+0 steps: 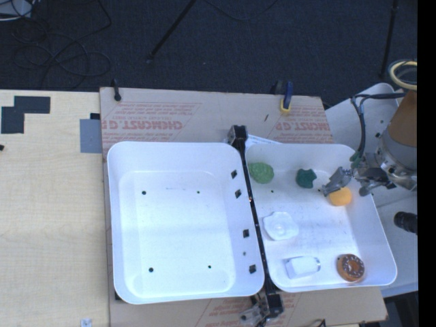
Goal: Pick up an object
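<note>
"Fingers (338, 186) of mine are sitting spread apart over the yellow ball (340, 197) at the far right side of the right bin (381, 251), grasping nothing."

"What am I risking?"

"That ball is lying just beside the bin wall, so I am judging a finger could catch the rim or nudge the ball aside. The dark green lump (306, 178) is resting near it too."

"And the left bin (119, 203)?"

"It is lying well apart on the desk."

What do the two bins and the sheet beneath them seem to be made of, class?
Bins: probably plastic; smooth, glossy white, with moulded rounded corners. Sheet: corrugated cardboard by its look; matte tan with red printed lettering.
</note>
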You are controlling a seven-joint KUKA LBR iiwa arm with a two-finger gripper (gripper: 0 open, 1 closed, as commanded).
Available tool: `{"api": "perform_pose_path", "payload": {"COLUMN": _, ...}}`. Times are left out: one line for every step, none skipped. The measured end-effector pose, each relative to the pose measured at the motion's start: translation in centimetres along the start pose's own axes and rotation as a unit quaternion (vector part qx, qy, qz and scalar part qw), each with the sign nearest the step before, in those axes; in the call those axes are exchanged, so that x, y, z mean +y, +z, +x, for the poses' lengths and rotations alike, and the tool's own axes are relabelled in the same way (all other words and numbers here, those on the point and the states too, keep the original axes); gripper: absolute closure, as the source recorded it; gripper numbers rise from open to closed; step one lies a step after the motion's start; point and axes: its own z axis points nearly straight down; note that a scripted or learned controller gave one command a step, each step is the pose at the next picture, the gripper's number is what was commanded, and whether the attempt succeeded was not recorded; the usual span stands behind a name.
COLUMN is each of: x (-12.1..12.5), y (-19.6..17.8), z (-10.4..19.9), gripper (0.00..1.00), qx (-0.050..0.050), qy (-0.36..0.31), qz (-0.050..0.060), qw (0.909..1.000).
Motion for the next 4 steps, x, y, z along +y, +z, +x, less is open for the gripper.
{"api": "perform_pose_path", "payload": {"x": 4.4, "y": 7.2, "z": -1.1, "gripper": 0.0, "qx": -0.003, "qy": 0.0, "qz": -0.008, "qw": 1.0}}
{"api": "perform_pose_path", "payload": {"x": 4.6, "y": 8.9, "z": -1.3, "gripper": 0.0, "qx": 0.0, "qy": 0.0, "qz": -0.001, "qw": 1.0}}
{"api": "perform_pose_path", "payload": {"x": 7.5, "y": 11.5, "z": -1.6, "gripper": 0.0, "qx": -0.001, "qy": -0.003, "qz": -0.001, "qw": 1.0}}
{"api": "perform_pose_path", "payload": {"x": 7.2, "y": 10.4, "z": -1.6, "gripper": 1.0, "qx": 0.001, "qy": -0.005, "qz": 0.005, "qw": 1.0}}
